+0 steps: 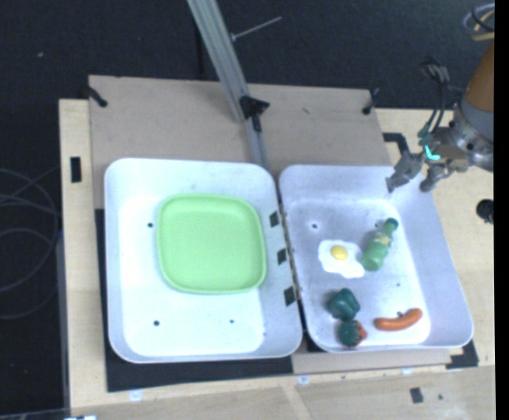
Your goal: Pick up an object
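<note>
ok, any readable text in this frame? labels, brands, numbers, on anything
None legible.
Small green plastic bottle in the right white bin: no label can be made out at this resolution.
Square light-green plate in the left white bin: plain, no markings.
Toy fried egg, red toy sausage, green toy pepper: no print.
Two-finger gripper at the right bin's far corner: a teal spot above it, no characters readable.

Setting: probably a robotics lab. Indicators: plywood counter [324, 121] bearing two white bins [119, 234], metal mounting pole [219, 46], loose cables [10, 226].
</note>
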You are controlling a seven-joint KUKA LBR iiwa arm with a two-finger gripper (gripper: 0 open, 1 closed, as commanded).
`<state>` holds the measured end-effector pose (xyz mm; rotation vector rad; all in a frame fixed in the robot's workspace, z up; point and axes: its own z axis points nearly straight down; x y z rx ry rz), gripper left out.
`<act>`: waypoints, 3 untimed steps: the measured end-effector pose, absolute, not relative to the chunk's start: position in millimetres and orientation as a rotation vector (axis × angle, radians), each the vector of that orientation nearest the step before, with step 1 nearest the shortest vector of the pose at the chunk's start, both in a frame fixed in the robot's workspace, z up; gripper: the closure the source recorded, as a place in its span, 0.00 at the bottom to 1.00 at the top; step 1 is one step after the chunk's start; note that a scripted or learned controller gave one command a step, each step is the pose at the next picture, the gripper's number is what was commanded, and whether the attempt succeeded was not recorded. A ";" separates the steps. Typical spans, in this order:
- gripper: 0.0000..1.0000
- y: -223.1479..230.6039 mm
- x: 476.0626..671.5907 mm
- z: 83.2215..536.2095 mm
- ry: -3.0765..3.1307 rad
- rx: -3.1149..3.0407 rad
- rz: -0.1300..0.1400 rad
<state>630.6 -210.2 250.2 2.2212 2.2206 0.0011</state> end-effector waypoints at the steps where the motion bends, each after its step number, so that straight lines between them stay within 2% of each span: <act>1: 0.00 -210.2 630.6 250.2 2.221 2.221 0.001; 3: 0.00 -213.9 627.1 132.4 2.222 2.225 -0.005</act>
